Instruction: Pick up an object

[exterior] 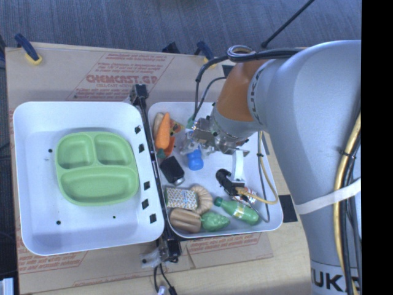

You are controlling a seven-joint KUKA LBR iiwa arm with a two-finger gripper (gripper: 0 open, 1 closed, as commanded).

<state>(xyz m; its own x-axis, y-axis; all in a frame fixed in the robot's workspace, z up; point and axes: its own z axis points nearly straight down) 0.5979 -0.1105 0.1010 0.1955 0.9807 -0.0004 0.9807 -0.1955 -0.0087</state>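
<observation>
The gripper (195,145) hangs low over the upper middle of the right bin (274,217); whether it is spread or pressed together cannot be told from this slant. Directly under it sits a small blue object (195,161), cylindrical, bright blue and looking like a little bottle or cup, touching or very near the tool's tip. Just left lies an orange carrot (163,134), lengthwise along the bin's left wall. Below that is a black block (172,169). Along the bin's near side are a patterned pouch (180,197), a tan bread roll (185,220), a green leafy toy (214,221) and a green bottle (237,210). The left bin (24,183) holds a green divided plate (96,167). Both bins rest on cardboard (116,72) over a wooden bench, grey carpet (123,11) beyond.
</observation>
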